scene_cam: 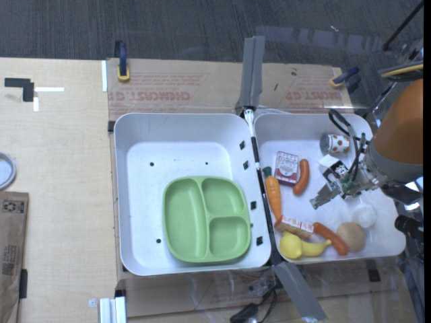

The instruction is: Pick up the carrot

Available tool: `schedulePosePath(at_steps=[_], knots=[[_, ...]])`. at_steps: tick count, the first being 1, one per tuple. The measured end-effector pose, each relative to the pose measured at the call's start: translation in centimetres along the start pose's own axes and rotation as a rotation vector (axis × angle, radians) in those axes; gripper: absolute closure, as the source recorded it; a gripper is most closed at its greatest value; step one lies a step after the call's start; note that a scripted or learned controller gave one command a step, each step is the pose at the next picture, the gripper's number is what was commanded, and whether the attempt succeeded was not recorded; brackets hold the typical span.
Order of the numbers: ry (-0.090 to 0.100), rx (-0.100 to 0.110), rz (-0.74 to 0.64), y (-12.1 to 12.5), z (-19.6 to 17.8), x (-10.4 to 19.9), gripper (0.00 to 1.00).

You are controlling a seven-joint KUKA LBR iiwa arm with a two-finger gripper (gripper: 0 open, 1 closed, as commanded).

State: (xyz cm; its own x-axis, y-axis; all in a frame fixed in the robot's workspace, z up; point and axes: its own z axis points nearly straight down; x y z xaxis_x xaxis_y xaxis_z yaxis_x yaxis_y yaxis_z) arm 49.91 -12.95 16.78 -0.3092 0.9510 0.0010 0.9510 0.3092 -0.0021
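End effector (322, 198) low over right bin (381, 250), roughly mid-bin, arm entering from the right. Fingers seen slightly parted, nothing between them; no hold on any object.

Carrot (272, 195) lying flat on bin floor, hard against the divider wall shared with left bin (135, 180). Left of end effector, at about the same depth in the view, well apart. Long axis running near-to-far along the wall, green top at far end, taper pointing toward near edge. Sausage (301, 176) and red-and-white packet (287, 166) left and slightly beyond end effector, between it and the carrot's far end. Wrapped bar (294, 225), yellow banana-shaped toy (302, 247) and second sausage (330, 238) clustered nearer than end effector, close to the carrot's tip.

Judgement: approach phase, grasp not yet made. Coming move calls for a leftward traverse toward the wall, then finger line turned across the carrot's long axis. Risk: little clearance wall-side for one finger; wrapped bar close to the tip.

Green divided plate (205, 219) in left bin, not involved.
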Motion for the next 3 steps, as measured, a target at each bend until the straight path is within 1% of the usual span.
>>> schedulePosePath(at_steps=[1,2,3], knots=[[-0.001,-0.001,-0.083,7.0,7.6,0.5,0.0],[-0.003,-0.003,-0.221,10.5,-2.4,2.3,0.0],[-0.002,-0.002,-0.247,8.9,7.6,-0.3,0.0]])
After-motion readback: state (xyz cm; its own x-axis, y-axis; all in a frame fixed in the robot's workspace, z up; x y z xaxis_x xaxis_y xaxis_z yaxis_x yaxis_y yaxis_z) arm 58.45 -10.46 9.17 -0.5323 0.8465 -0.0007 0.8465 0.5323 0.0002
